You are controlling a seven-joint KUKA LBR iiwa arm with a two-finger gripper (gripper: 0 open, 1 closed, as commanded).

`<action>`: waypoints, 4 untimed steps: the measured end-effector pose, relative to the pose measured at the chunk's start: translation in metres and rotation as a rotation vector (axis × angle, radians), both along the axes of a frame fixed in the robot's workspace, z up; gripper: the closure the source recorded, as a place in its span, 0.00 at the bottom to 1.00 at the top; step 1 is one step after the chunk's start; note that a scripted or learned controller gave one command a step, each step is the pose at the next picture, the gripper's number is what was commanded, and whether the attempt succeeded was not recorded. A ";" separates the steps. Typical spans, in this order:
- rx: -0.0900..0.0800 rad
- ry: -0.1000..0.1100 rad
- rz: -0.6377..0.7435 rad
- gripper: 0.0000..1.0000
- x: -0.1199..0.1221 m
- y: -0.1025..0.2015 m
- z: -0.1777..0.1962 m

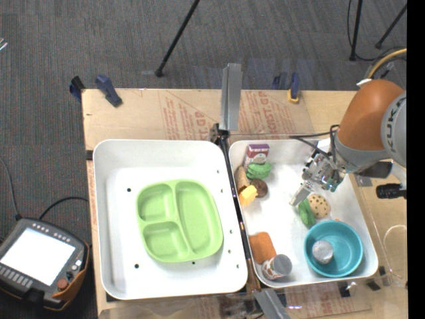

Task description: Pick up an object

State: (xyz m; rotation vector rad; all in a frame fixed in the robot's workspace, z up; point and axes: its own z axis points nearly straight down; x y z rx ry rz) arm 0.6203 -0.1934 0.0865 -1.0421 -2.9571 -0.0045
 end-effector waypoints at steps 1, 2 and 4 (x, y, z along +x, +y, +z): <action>-0.004 -0.006 -0.006 0.00 -0.072 -0.018 0.001; 0.000 0.001 -0.096 0.00 -0.003 -0.001 0.001; -0.004 -0.007 0.000 1.00 0.005 0.104 0.012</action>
